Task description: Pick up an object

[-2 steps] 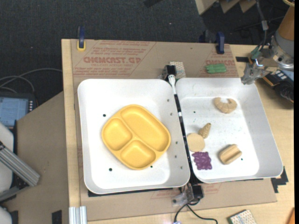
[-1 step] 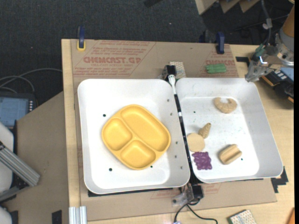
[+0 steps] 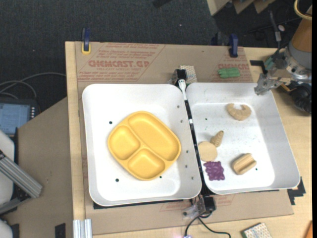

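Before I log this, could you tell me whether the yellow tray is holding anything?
Empty: all three compartments of the yellow tray show bare yellow, and it lies flat in the left bin.

Arm (image 3: 302,48) (right edge) cut off

The arm (image 3: 303,43) reaches in at the upper right, its gripper (image 3: 263,86) hanging low, jaws too indistinct to judge.

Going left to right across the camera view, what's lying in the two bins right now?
Yellow divided plate in the left bin → then, in the right bin: ice cream cone toy → purple grape bunch → croissant and bread roll, about level with each other.
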